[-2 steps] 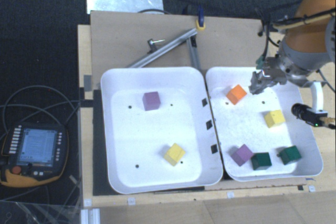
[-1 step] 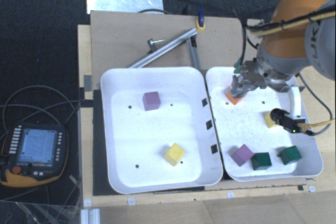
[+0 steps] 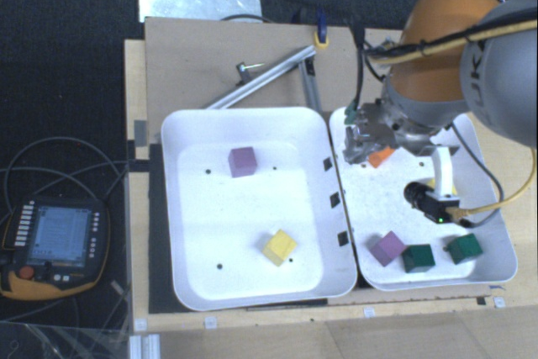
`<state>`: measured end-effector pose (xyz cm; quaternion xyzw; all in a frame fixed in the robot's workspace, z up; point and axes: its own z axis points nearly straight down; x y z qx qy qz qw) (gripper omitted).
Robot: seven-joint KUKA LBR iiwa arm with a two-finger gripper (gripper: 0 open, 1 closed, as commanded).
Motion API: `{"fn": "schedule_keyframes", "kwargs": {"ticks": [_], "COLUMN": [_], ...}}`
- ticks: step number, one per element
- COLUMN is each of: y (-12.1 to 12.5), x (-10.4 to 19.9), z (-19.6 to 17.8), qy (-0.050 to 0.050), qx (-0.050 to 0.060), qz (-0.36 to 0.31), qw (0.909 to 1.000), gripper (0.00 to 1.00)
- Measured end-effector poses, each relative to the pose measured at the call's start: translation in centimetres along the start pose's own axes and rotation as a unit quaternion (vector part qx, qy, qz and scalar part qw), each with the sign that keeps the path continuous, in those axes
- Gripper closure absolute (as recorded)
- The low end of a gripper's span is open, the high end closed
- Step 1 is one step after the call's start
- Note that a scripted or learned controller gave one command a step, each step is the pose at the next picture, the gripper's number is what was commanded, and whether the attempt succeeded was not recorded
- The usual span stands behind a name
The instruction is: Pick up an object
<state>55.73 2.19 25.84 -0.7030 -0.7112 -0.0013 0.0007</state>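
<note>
My gripper hangs over the far left corner of the right bin, under the grey wrist. A small orange block peeks out right beside it, partly hidden by the gripper body; whether it is gripped is unclear. Along the right bin's near edge lie a purple cube and two dark green cubes. The left bin holds a purple cube toward the back and a yellow cube toward the front.
The arm's grey and orange bulk covers the right bin's far side. A black fitting with a yellow cable hangs mid-bin. A metal rod lies behind the left bin. A teach pendant sits on the floor at left.
</note>
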Motion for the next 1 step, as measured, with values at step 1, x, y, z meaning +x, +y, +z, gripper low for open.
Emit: {"fn": "schedule_keyframes", "kwargs": {"ticks": [1], "y": [-1.97], "x": [4.67], "z": [-0.24], "qy": [0.0], "qx": [0.001], "qz": [0.0], "qw": [1.0], "gripper": [1.0]}}
